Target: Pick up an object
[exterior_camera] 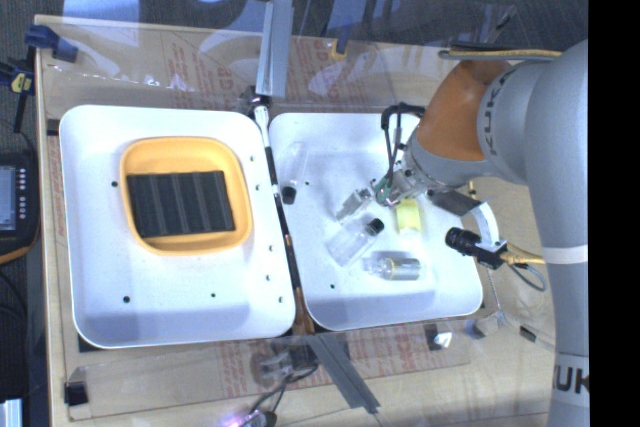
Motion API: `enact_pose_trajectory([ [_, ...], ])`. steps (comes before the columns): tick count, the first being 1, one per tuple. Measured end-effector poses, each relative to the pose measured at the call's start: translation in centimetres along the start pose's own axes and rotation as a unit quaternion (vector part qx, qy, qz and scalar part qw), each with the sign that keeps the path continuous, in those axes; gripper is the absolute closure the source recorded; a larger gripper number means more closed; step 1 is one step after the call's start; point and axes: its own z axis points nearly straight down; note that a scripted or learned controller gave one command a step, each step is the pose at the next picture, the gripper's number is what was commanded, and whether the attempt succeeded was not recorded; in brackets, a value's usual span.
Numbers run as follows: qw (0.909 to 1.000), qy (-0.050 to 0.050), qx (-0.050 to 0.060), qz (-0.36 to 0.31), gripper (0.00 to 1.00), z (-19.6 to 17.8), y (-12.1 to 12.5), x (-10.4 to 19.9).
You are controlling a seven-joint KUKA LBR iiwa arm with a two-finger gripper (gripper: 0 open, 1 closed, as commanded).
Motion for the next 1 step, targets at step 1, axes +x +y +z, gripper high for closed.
enact_pose_trajectory([
  [1, 0.9995, 0.000, 0.001, -0.032, 0.00, 0.12, 2.42, 7.49],
])
